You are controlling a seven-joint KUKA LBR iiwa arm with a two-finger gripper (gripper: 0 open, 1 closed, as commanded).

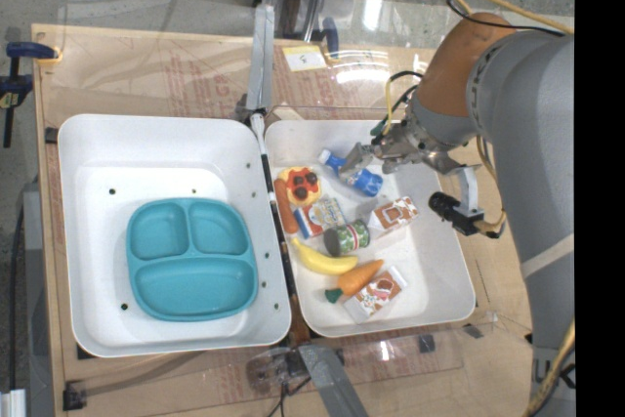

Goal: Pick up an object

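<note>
Item: gripper [376,154], low over the right bin's [444,293] upper part, just beside a blue-and-white packet [354,173]; you cannot tell whether it holds anything.

Risks: you judge the pile too tight; a descent could nudge neighbours or catch 2 things. The packet looks glossy and may slip.

Stock, right bin: smooth curved banana [325,258]; tapered orange carrot [359,277]; small round can [348,238]; 2 flat printed cartons [393,215].

Left bin [88,151]: teal 3-compartment tray [190,260], hard plastic.
</note>
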